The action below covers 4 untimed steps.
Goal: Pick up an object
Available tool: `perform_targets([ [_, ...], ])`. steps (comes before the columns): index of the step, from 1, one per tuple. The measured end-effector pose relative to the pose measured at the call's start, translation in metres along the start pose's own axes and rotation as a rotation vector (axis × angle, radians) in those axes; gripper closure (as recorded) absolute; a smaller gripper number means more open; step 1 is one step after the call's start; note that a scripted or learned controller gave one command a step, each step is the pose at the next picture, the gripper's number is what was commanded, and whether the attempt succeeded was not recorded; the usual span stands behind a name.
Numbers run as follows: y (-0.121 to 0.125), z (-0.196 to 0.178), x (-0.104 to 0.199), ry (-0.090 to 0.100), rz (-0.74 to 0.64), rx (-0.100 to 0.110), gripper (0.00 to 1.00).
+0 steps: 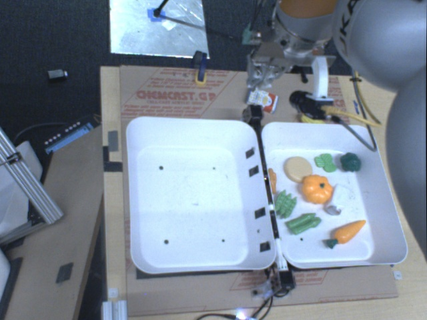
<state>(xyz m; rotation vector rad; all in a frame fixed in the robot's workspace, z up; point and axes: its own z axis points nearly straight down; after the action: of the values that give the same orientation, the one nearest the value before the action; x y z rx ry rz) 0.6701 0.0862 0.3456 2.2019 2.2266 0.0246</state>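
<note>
- A silver sheet (159, 17) lies flat at the upper left of the frame, beyond the tabletop (80, 179).
- The left bin (140, 245) fills the middle left, its white floor bare apart from a few small dark dots.
- Above the seam between the two bins, at upper centre, hangs the pincer (261, 92); a small white and red thing (261, 99) sits at its tips, though the view is too poor to tell whether the fingers close on it or how wide they stand.
- The right bin (387, 239) holds the toys: a ridged green vegetable (285, 204) near the seam, a green pod (303, 223) just below it, and a pale round biscuit (297, 168) above.
- An orange pumpkin (316, 189) sits at the bin's middle, touching the biscuit's lower edge.
- A light green leaf (325, 161) and a dark broccoli (350, 161) lie toward the upper right.
- A carrot (348, 231) rests at the lower right, tilted.
</note>
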Motion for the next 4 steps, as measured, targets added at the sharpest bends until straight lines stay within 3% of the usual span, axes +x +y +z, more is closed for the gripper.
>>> perform_targets([
  [1, -0.001, 0.000, 0.039, -0.003, 0.005, 0.015, 1.00],
  [2, -0.041, 0.061, 0.084, -0.004, 0.004, 0.023, 1.00],
  [3, -0.033, 0.061, 0.113, -0.003, 0.005, 0.015, 1.00],
  [4, -0.044, 0.100, 0.150, -0.004, 0.004, 0.020, 1.00],
])
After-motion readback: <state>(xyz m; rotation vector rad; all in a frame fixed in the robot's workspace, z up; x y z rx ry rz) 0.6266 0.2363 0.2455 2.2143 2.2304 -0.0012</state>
